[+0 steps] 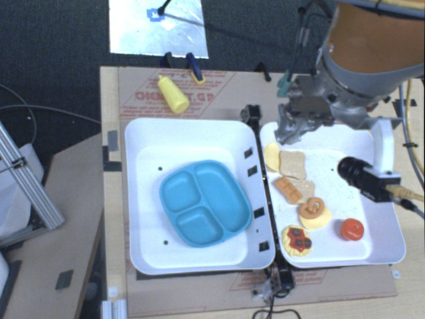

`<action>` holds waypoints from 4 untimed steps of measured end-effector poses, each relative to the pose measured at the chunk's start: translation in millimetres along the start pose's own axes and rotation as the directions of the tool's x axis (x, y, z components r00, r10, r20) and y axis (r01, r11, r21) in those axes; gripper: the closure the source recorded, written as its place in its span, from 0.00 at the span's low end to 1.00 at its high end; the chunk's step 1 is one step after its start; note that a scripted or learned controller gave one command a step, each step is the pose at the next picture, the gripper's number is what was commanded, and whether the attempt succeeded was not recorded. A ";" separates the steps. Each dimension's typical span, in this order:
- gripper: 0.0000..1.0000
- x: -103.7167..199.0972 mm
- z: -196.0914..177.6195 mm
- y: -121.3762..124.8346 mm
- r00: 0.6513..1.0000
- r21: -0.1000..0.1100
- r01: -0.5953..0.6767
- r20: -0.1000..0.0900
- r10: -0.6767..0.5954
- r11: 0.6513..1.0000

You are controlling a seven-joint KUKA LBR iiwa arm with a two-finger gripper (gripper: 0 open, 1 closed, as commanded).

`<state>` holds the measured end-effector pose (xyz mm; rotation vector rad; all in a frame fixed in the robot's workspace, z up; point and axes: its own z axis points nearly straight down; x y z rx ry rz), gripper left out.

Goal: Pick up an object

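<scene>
My gripper [289, 133] hangs over the back left corner of the right bin [388, 244], just above a pale yellow round piece [271, 156] and a slice of toast [292, 163]. Nothing shows between its fingers. Below them lie an orange waffle-like piece [288, 189], a doughnut on a yellow disc [314, 212], a small pizza [298, 240] and a red tomato [352, 228]. The grey arm with its orange band fills the upper right and hides the back of the right bin.
The left bin [146, 145] holds a blue divided tray [204, 201]. A yellow bottle [173, 94] lies on the cardboard behind it. A black cylinder on a white bracket [362, 173] sits over the right bin's right side.
</scene>
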<state>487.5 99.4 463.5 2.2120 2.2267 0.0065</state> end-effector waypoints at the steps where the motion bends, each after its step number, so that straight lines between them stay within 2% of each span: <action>1: 1.00 0.0 -10.8 0.7 1.000 -0.002 0.006 0.000 -0.006 1.000; 2: 1.00 50.0 26.3 -1.0 1.000 0.005 0.001 0.000 -0.001 1.000; 3: 1.00 -30.6 113.8 4.1 1.000 0.011 -0.014 0.004 0.014 1.000; 4: 1.00 -31.2 78.2 -1.0 1.000 -0.001 -0.003 0.000 0.003 1.000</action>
